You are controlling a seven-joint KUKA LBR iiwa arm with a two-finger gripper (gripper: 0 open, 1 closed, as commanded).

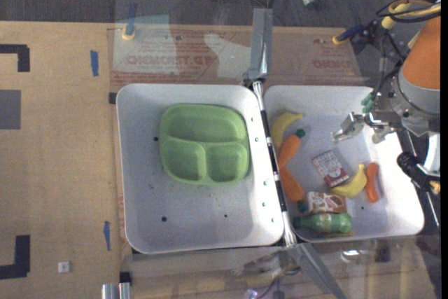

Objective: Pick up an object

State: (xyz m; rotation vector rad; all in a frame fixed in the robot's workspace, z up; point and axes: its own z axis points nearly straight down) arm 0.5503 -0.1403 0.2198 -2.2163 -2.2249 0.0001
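From the camera above the bench, the arm (pixel 420 73) reaches in from the right and carries its gripper (pixel 357 124) over the upper part of the right bin (pixel 413 220), above bare white floor. Its fingers stand apart, fairly wide, with nothing between them, so no object is yet chosen or held. The things to pick all lie in this bin: a yellow banana (pixel 283 125) at the upper left against the dividing wall, a carrot (pixel 289 148) just below it with a second carrot (pixel 291 183) further down, a small red-and-white packet (pixel 329 167) near the middle, another banana (pixel 353 183) touching a small orange carrot (pixel 372 181) on the right, and a printed carton (pixel 326 202) resting just above a green bottle (pixel 324 223) at the bottom edge. The left bin (pixel 140 220) holds a green divided plate (pixel 204 143). The best target is probably the packet, which lies nearest below the gripper and apart from its neighbours. The descent should be straight, with the fingers straddling its shorter side. The banana and small carrot pair looks riskier, since one finger could land between them and push both aside.
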